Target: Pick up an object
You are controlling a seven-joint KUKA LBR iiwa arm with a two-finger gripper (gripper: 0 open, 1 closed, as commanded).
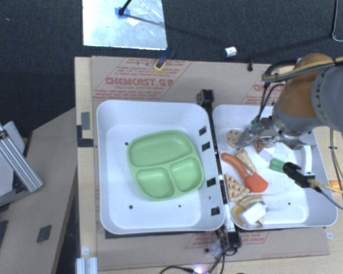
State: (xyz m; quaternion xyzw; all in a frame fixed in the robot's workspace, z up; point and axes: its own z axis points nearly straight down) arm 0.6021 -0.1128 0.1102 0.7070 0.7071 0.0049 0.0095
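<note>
Gripper (247, 140) hovering in right bin (320, 210), finger state impossible to tell. Carrot-like orange piece (243, 169) lying just below, cracker (234, 137) just left. Advisable: descending straight over one piece, avoiding neighbours, closing squarely.

On the tabletop (86, 170), 2 bins sit side by side: the left bin (111, 119) holds a divided tray (163, 164), the right bin (320, 210) scattered toy food (243, 173).
</note>
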